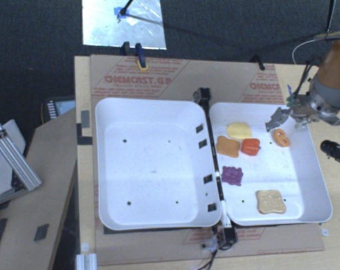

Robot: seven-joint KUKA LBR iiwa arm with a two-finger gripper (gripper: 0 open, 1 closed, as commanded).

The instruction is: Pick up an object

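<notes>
The right bin (313, 167) holds several toy foods. A yellow piece (239, 130), an orange-brown piece (227, 146) and a red piece (250, 146) cluster near its far left. Purple grapes (232, 175) lie by the divider, and a slice of toast (270, 201) sits near the front. An orange ring-shaped piece (281, 138) rests toward the far right. My gripper (288, 122) hovers just above and behind that ring, open, with its fingers spread and nothing between them.
The left bin (153, 162) sits beside the right one, with black clips (206, 145) along the shared wall. A cardboard sheet (175, 75) lies under both bins. A shiny metal plate (123, 16) lies beyond the bench.
</notes>
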